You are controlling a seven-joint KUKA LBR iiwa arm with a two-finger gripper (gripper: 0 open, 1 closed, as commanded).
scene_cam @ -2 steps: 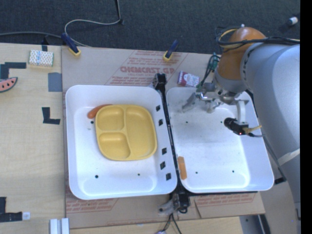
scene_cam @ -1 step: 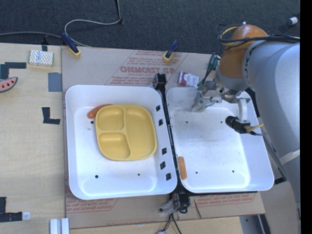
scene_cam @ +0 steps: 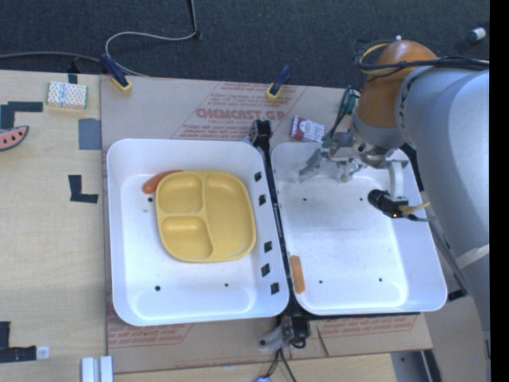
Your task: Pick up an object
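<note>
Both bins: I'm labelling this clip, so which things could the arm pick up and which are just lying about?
Pickable, in the bins:
yellow divided plate, left bin
orange item at the plate's upper-left edge
small orange piece, right bin
end effector over the right bin's far end

Lying about:
blue-and-yellow clamps
small packet
patterned block

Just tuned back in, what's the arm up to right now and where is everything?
The arm's gripper hovers over the far end of the right bin, with nothing visibly held. A small orange carrot-like piece lies at that bin's left wall. In the left bin, a yellow divided plate sits with an orange sausage-like piece tucked at its far-left edge. Nothing looks picked up yet.
</note>
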